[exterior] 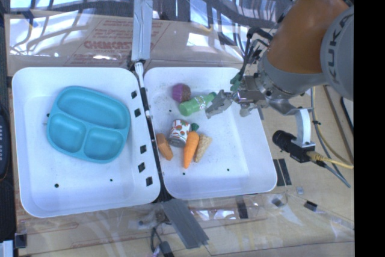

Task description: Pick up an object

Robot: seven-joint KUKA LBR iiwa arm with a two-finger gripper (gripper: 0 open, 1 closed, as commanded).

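Camera view: the claw (218, 103) is hovering in the right bin (252, 174), its tips touching the green object (194, 106); whether it is spread or pinching, I cannot tell; a purple ball (181, 92) is sitting just behind, a small can (178, 132), carrot (190, 148) and cracker-like piece (203, 145) crowding in front; bare floor is lying toward the near right corner; a blue tray (88, 124) is occupying the left bin (30, 189).

Both white bins (252, 156) under me look like smooth, slightly glossy plastic. The blue tray (88, 123) is matt plastic. The carrot (190, 148) and green piece (194, 105) look like smooth plastic toys; the can (178, 133) has a shiny metal look. My orange band (308, 33) is glossy.
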